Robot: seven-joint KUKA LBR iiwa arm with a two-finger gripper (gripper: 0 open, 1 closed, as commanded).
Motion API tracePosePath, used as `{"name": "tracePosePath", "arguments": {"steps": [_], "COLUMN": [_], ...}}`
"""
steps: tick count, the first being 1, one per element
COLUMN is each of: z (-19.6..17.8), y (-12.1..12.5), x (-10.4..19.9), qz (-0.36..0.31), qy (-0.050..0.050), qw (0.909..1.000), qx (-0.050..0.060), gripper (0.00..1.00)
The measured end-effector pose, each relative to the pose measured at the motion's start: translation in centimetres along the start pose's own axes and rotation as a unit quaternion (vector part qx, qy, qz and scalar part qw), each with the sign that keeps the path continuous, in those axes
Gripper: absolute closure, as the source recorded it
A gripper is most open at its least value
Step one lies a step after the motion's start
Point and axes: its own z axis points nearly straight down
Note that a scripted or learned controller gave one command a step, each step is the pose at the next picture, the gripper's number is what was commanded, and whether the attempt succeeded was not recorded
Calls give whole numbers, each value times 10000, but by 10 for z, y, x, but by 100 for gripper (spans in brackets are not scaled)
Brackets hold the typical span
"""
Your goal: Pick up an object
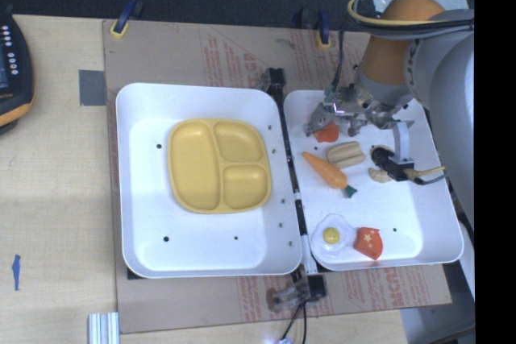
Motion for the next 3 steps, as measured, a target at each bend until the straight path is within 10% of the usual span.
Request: {"name": "tracePosePath", "arguments": {"steps": [3], "z": [0], "y": [0], "x": [-31], "qz": [2], "qy": [2], "qw": [10000], "qx": [3], "gripper": [0]}}
